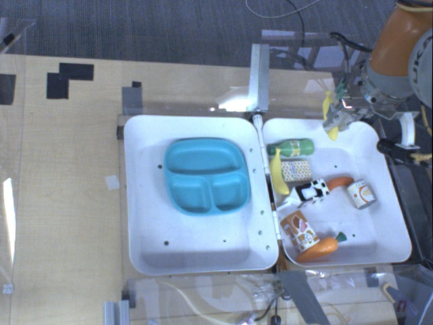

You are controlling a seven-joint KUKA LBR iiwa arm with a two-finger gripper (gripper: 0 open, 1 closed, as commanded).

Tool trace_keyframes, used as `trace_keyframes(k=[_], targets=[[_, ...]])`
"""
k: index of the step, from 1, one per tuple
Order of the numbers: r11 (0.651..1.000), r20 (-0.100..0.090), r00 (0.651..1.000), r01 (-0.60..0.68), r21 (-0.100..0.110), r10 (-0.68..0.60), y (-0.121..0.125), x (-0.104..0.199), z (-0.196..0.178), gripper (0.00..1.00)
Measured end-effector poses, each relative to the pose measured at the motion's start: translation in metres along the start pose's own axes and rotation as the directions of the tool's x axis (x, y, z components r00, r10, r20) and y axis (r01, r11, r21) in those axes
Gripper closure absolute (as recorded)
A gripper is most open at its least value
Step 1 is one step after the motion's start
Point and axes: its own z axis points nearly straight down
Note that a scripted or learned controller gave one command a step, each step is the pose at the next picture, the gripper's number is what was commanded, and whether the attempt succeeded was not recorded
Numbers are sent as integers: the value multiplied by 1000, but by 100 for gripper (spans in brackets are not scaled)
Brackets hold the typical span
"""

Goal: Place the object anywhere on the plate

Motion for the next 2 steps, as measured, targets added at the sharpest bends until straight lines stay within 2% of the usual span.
trace_keyframes(k=[1,2], targets=[[972,-2,972,234,1,-234,4,68,10,100],[898,-3,898,440,-1,-440,10,160,9,100]])
